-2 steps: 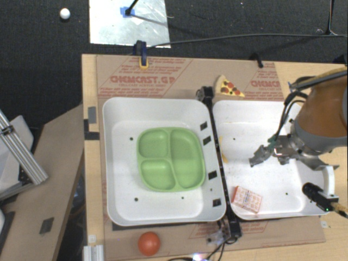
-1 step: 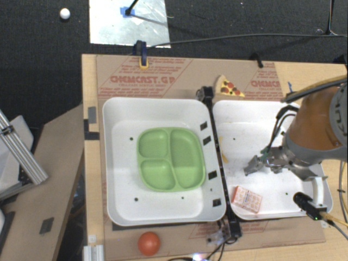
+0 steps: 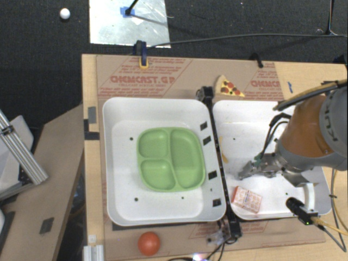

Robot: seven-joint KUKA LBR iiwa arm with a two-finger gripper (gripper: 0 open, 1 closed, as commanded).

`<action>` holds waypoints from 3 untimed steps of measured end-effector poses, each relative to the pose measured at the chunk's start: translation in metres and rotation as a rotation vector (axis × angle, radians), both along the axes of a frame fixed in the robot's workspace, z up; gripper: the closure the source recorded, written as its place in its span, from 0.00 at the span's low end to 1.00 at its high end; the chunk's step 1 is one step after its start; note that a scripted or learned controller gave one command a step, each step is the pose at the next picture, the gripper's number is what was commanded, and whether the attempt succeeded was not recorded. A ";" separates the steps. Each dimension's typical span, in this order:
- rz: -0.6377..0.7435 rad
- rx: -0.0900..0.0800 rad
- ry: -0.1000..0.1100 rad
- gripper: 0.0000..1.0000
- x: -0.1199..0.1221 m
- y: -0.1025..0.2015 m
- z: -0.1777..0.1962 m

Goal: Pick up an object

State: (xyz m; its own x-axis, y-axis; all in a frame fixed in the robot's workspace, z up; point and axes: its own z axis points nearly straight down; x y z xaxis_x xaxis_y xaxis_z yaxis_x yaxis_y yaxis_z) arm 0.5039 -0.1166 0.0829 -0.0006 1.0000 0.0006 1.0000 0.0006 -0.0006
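The little pink-and-white packet [image 3: 247, 198] lying flat near the front of the right bin [image 3: 239, 118] looks light, thin and a bit crinkly, best pinched across its short edges, while the gripper [image 3: 246, 171] hangs just above it, seemingly empty-handed.

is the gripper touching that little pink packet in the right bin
Apart. The camera view shows bare white bin floor between the gripper and the pink packet, which lies lower, near the right bin's front edge.

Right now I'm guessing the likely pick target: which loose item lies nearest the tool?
The small pink-and-white packet in the right white bin, just below the tool. The pizza-slice toy and orange ball lie outside the bins.
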 end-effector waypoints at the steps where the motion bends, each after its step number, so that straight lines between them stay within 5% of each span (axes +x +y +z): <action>1: 0.001 0.000 -0.004 1.00 0.001 0.000 0.012; 3: 0.004 -0.002 -0.008 1.00 0.014 -0.001 0.109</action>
